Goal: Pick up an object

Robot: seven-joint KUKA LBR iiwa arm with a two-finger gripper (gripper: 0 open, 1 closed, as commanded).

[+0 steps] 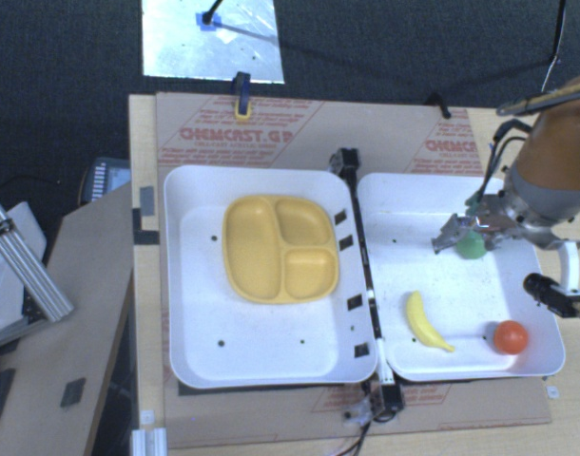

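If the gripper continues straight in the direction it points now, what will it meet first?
Probably the green object, which lies right at the gripper tips in the right bin. Past it is only bare bin floor. Depth is unclear, so they may already touch.

The arm (556, 164) has a broad orange band over a grey wrist, thin dark cables alongside, and a metallic gripper (458, 231).

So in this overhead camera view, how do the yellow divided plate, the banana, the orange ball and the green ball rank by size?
1. Yellow divided plate, by far the largest.
2. Banana.
3. Orange ball.
The green ball is partly hidden by the gripper, so I can't rank it against the orange one.
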